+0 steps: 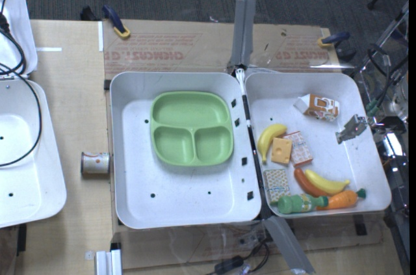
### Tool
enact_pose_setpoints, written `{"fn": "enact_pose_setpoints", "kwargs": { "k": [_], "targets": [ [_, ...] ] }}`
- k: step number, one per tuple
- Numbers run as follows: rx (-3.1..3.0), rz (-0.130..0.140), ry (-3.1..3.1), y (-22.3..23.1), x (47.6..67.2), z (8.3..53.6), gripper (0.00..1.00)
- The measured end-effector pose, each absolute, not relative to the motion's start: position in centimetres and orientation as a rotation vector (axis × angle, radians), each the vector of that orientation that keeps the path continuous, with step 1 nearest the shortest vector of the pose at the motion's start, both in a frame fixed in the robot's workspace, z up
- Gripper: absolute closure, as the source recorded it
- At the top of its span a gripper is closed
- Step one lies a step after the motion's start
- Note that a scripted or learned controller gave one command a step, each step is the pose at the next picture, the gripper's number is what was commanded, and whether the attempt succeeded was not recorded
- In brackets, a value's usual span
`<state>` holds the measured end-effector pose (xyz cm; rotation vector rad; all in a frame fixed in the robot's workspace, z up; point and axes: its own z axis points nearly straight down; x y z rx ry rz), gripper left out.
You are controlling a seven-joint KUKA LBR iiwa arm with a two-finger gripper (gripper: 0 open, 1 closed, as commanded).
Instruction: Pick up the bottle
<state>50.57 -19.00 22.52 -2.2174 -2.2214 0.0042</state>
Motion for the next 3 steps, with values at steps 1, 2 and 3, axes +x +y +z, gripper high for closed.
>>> {"fn": "enact_pose_setpoints", "kwargs": {
  "k": [1,2,3],
  "targets": [
    [-2.275,0.004,-2.161,-13.6,48.1,10.0,0.0],
    [-1.66,0.009,-2.692,-11.1,49.2,9.6,0.0],
    [-1.393,0.001,-2.816,-0.3,51.4,19.1,0.0]
  ]
}}
